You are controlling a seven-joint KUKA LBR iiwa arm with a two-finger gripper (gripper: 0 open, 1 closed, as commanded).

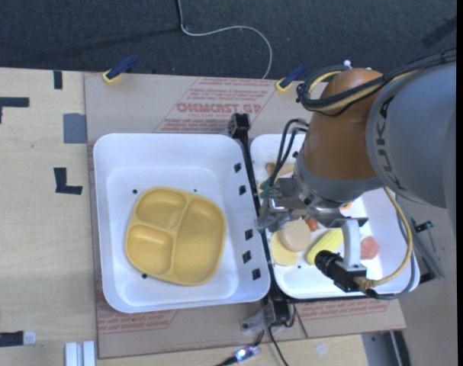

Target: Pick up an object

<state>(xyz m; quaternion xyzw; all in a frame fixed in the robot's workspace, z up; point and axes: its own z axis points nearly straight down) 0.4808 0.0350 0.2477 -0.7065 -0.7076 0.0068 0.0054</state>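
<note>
Here my gripper [281, 210] hung low over the left edge of the right bin [391, 284], just inside the divider between the two bins; my own wrist and the orange band above it blocked the view of it, so I could not tell whether it was wide, narrow or holding anything. The objects to pick lay in that right bin, crowded toward its near left corner. A pale, round, flattish disc [294, 237] sat just below my gripper, with a soft yellow rounded piece [284, 255] against its near side. Beside them a bright yellow, curved, smooth piece [328, 241] lay near the middle of the bin, and a small reddish-pink piece [368, 247] rested a little further right. A black cylindrical fitting [336, 271] with an orange-tipped cable crossed over the near edge of the bin.

The left bin [109, 158] was a shallow, glossy white tray with rounded corners. On its floor, toward the near side, lay a mustard-yellow plastic plate [175, 235], rounded-square, moulded into three compartments. Both bins rested on a flat brown cardboard sheet [208, 101] printed in red.
</note>
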